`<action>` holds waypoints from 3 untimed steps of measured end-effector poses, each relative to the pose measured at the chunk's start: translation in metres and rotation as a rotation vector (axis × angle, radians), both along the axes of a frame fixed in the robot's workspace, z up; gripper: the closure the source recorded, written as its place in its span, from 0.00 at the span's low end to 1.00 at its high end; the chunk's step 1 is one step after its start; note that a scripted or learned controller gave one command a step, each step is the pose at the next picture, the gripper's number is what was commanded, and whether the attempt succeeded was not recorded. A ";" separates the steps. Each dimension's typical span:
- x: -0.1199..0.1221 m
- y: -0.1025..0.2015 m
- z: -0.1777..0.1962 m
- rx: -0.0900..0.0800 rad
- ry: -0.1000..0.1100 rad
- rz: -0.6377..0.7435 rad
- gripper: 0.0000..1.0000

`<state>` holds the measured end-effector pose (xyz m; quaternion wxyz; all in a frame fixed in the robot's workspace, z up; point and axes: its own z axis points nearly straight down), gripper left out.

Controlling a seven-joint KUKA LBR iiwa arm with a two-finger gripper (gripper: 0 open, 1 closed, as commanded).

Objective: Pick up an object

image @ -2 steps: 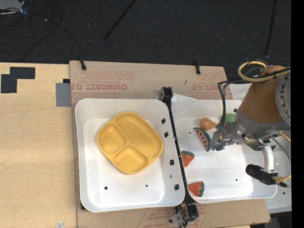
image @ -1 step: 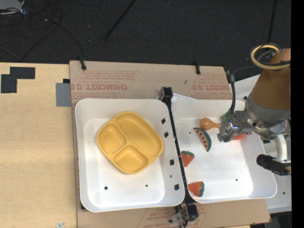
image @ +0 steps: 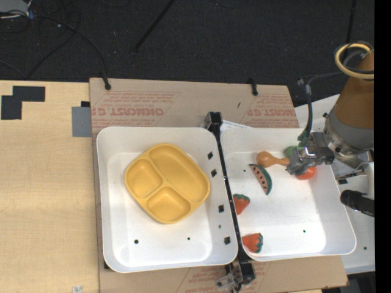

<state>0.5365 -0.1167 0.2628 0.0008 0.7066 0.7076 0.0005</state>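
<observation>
While the grey arm with its orange band reaches in from three o'clock, the gripper [image: 303, 161] sits low in the right bin, at that bin's two o'clock corner.

Camera view, item by item:

1. Light wooden bench [image: 46, 200], carrying a brown cardboard sheet [image: 183, 105] under both bins.
2. Left shallow white plastic bin [image: 110, 237], holding one yellow three-compartment plastic tray [image: 167, 182], lying flat and turned at a slant near the bin's centre.
3. Right shallow white plastic bin [image: 324, 237], holding the small toy foods.
4. Red-orange rounded toy piece [image: 307, 173], directly beneath the gripper and touching or nearly touching it; likely the chosen target, since the gripper is lowered onto it. Whether the gripper is open or closed on it cannot be told; the mechanism hides the contact.
5. Tan wooden spoon-shaped toy [image: 272, 159], just beside the gripper at its nine o'clock.
6. Watermelon slice toy with green rind [image: 262, 178], at seven o'clock from the spoon.
7. Red strawberry-like toy with green top [image: 240, 202], against the divider.
8. Second red-and-green toy piece [image: 253, 242], at the bin's six o'clock rim.

Judgement: a grasp attempt is under way, nothing lifted yet.
</observation>
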 end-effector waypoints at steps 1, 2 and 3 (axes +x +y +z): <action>-0.007 0.055 0.002 0.003 0.006 0.004 1.00; -0.014 0.111 -0.017 0.002 0.007 0.003 1.00; -0.018 0.163 -0.033 0.002 0.008 0.003 1.00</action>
